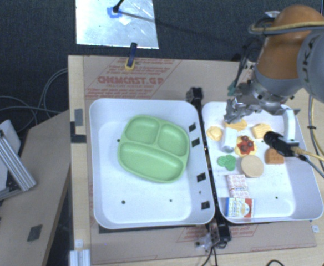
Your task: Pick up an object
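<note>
Currently the gripper (232,114) is hanging low over the far end of the right bin (306,195), close above a yellow wedge (237,125) and just beside a yellow piece (214,132) near the divider (203,148); whether its jaws are apart or together I cannot tell, since the wrist is covering them from above. Nothing is showing between them, so no object is being held. The toy foods are sitting bunched in the far half of that bin: a red-and-yellow slice (245,145), a green disc (226,161), a tan round (252,166), an orange-yellow block (261,131) and a brown piece (274,156), several touching. That crowding is probably why the arm is coming in steeply from above, aiming at an item on the edge of the heap. Two small boxes (238,195) are lying apart toward the near end, easier to reach. A green divided plate (153,148) is lying alone in the left bin (104,204), likely as somewhere to set things.
</note>
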Action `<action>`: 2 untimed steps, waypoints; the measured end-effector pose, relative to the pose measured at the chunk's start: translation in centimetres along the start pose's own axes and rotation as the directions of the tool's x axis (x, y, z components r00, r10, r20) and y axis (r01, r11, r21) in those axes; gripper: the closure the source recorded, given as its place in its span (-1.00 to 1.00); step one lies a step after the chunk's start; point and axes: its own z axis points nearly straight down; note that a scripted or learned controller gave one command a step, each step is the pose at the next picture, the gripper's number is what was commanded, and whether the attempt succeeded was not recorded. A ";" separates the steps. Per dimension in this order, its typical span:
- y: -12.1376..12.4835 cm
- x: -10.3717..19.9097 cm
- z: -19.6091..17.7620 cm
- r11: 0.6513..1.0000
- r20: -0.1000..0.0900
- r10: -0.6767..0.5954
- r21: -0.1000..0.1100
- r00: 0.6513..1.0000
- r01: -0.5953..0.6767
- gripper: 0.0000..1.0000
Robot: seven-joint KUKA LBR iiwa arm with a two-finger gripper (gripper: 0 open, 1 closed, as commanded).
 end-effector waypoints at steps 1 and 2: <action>-1.7 4.9 1.3 1.000 0.000 0.000 0.002 1.000 0.000 1.00; -4.7 9.2 0.3 1.000 -0.001 0.000 0.002 1.000 0.000 1.00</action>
